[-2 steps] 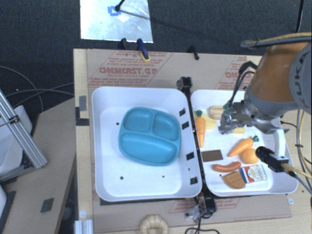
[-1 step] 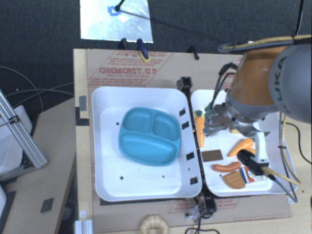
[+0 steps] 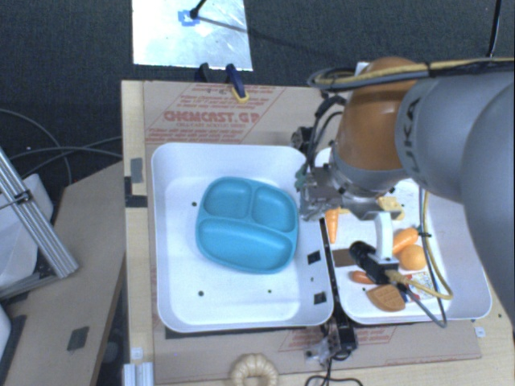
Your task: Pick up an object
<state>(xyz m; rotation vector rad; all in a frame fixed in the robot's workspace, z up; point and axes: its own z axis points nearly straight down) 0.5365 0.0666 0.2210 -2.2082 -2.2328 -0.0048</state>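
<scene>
The gripper sits at the left edge of the right bin; its opening cannot be determined. An orange carrot-shaped piece lies just below it. The arm covers much of that bin. A blue divided plate occupies the left bin.

Single grey arm enters from 3 o'clock edge; bulky last link lies across upper right, slanting toward centre. At link's 9 o'clock end, orange band, rounded, facing up at camera. Below it at 6 o'clock, grey wrist, axis roughly vertical, pointing down. At 8 o'clock side of wrist, hand, just right of view centre, seemingly held low; tip detail lost to blur and shadow. Sharp bend at band: forearm level, wrist turned down.
</scene>
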